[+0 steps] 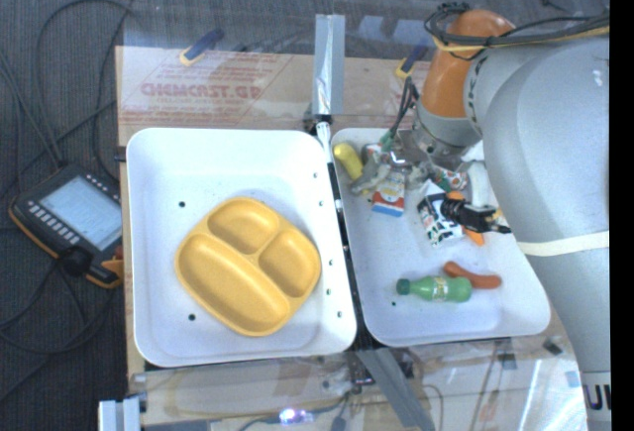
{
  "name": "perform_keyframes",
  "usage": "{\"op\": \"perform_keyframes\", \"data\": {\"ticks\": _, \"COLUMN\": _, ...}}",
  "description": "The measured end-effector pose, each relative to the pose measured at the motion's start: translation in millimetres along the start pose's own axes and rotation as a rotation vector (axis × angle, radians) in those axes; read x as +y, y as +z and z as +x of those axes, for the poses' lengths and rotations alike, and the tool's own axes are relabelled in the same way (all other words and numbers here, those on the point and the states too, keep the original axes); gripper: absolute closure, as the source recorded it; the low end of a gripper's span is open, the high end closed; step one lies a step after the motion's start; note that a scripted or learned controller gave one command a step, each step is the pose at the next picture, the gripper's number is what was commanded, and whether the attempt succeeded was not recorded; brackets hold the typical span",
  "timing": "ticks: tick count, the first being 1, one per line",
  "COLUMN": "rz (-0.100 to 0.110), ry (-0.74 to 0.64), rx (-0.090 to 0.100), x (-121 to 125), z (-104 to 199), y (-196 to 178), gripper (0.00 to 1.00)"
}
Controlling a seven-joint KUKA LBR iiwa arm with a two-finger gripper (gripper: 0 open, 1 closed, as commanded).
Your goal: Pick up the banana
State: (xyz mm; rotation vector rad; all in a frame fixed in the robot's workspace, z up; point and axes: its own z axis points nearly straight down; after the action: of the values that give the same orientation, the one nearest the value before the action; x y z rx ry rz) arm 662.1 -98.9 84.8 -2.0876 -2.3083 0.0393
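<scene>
Reaching in from the right of the frame, the grey arm with its orange band (pixel 458 72) hangs over the upper part of the right shallow white plastic bin (pixel 515 320), its pincer (pixel 396 161) low among a cluster of small packets. How far the pincer is spread, and whether it grips anything, I cannot tell; clutter and the wrist hide it.

The short yellow banana (pixel 347 160) lies at the upper left of that bin, close against the divider wall and just left of the pincer. A red-and-white carton (pixel 388 199) sits just beside it, lower right.

To do this step well, I judge the pincer should centre over the banana's middle, straddle it across its narrow width, and descend clear of the carton and the bin wall, since a closing stroke there could catch either.

Lower in the bin lie a small green bottle (pixel 436 289) and an orange carrot-like piece (pixel 474 275). The left bin (pixel 158 221) holds a yellow three-part plate (pixel 248 264).
</scene>
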Motion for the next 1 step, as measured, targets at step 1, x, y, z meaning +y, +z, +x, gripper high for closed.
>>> {"op": "perform_keyframes", "data": {"ticks": 1, "rz": -0.031, "ry": -0.375, "rx": -0.014, "x": -11.0, "z": 48.3, "y": -96.1, "gripper": 0.00}}
